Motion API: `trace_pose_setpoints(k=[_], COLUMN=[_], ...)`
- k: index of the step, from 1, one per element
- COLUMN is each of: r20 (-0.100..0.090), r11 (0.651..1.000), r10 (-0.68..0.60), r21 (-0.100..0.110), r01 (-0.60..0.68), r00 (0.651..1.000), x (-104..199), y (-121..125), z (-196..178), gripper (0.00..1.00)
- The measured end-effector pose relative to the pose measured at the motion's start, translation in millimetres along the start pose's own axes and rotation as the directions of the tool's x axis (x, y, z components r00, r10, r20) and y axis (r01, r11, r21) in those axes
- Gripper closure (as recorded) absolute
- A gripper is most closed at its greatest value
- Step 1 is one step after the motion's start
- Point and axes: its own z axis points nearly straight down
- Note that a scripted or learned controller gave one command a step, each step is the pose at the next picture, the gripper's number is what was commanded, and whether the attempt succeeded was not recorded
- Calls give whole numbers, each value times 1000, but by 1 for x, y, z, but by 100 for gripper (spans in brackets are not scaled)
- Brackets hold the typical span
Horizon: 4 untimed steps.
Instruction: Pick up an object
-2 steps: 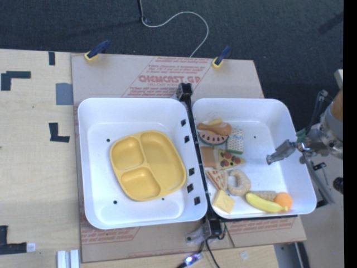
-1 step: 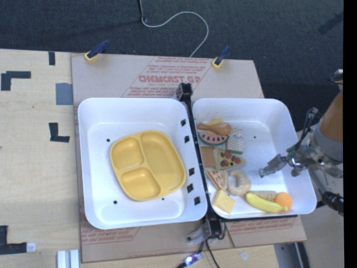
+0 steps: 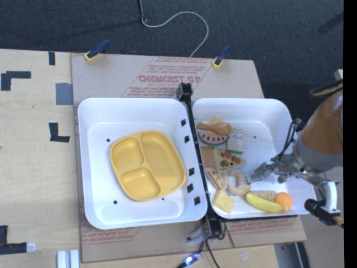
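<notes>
In the right bin [image 3: 279,113], the gripper [image 3: 257,173], how far spread I cannot tell, hangs just beside the pretzel [image 3: 239,183] and banana [image 3: 263,202], so crowded that a slanted descent could nudge the toy food aside and close on nothing.

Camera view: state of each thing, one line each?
Yellow divided plate: upright in the left bin, compartments bare.
Banana: lying flat near the right bin front wall.
Orange: at the banana's right end.
Pretzel: flat, beside the banana.
Cheese wedge: flat, front left corner.
Watermelon slice: lying by the divider.
Gripper: low in the right bin, nothing seen between its fingers.
</notes>
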Motion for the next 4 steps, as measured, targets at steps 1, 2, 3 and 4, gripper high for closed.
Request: trace_pose_setpoints(k=[1,2,3,4], r20=[-2,-4,3,4], r11=[1000,1000,1000,1000], r10=[0,-3,0,0], r21=[-8,-19,-9,-11], r01=[0,3,0,0], r00=[1000,1000,1000,1000], x=[1,3,9,13], y=[3,7,3,-1], z=[31,15,-30,-91], gripper=[0,100,100,100])
